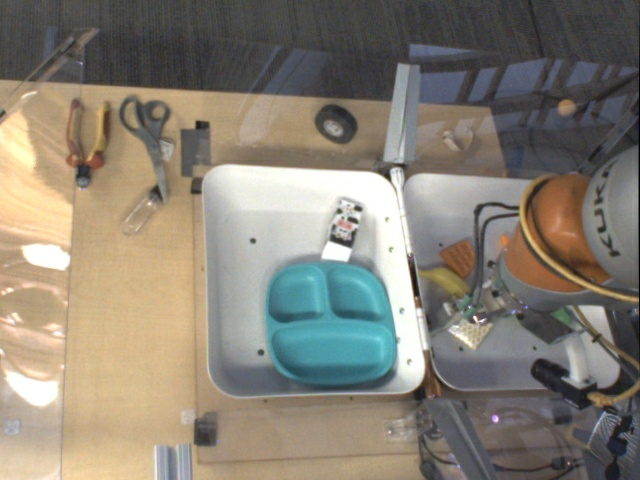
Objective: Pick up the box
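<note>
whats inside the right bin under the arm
In the right bin, beside the arm, lie an orange piece, a yellow item and a small patterned packet. The arm covers much of that bin, so anything beneath it is hidden.

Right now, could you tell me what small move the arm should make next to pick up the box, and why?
Probably travel left: the gripper hangs over the right bin, while the small box lies in the left bin, just beyond the teal divided tray.

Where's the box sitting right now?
The box lies in the left bin, toward its upper right, just above the teal divided plate and touching its top edge.
</note>
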You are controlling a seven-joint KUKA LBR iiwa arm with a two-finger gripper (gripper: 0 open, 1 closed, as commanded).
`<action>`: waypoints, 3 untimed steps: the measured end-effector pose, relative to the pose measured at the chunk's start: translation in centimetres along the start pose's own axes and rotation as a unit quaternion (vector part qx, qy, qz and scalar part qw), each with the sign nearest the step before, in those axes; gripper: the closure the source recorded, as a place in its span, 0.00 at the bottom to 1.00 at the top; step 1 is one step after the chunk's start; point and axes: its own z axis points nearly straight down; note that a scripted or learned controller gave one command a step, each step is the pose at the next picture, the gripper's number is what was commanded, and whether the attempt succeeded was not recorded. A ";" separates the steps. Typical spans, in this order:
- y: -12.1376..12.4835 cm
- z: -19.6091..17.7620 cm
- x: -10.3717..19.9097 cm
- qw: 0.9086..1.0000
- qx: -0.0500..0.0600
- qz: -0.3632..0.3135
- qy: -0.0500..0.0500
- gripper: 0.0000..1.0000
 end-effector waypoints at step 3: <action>6.0 -11.8 3.3 0.997 0.006 0.070 0.004 1.00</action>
